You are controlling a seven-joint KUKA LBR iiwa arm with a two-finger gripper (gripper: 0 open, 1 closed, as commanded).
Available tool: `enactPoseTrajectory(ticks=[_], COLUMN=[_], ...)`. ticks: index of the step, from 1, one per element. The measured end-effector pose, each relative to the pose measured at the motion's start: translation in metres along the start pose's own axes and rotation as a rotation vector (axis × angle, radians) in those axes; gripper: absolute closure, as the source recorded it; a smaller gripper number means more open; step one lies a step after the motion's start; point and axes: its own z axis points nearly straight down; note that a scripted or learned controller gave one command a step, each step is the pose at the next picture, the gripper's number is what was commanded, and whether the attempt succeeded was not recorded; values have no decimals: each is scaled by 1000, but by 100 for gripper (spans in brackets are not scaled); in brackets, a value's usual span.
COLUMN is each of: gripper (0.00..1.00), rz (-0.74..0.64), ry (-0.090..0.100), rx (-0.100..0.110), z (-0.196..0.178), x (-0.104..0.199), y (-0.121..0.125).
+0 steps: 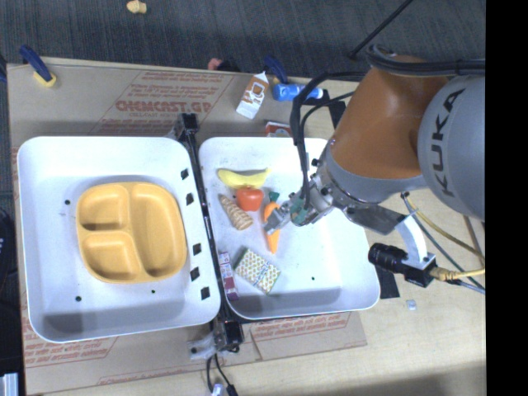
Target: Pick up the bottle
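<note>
The task was not yet done. The hand [294, 213] was low inside the right bin [351, 291], and nothing that looked like a bottle was held in it. If the hand was wide or narrow, I cannot tell, because its tip was small and mixed with the things under it. It stood just beside an orange carrot [271, 236] and a red tomato [249, 198], both on its left side in the view. A yellow banana [242, 176] lay a little farther from it, up and to the left.

I judged the bottle [224, 274] to be the slim dark red and white thing that lay along the bin wall, down and to the left of the hand and well apart from it. This is not certain, because it was small. A patterned box [257, 270] lay between this bottle and the hand. So what remained, in my opinion, was the whole task: to go to the bottle, to close on it and to lift it.

About writing: the grey arm [462, 151] carried the letters "KUKA". The cardboard [124, 81] under the bins had a red print, something like "CHEMCAST GP". A small carton [252, 96], on the desk beyond the hand, had a label that I could not read.
</note>
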Motion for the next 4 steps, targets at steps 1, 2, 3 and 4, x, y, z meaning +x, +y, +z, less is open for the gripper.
enactPoseTrajectory(ticks=[1,2,3,4], gripper=[100,100,100,100], rz=[-23,346,184,361], ry=[3,1,3,1], rx=[4,2,4,2], z=[102,65,102,101], x=[10,20,-3,21], y=[4,10,-3,11])
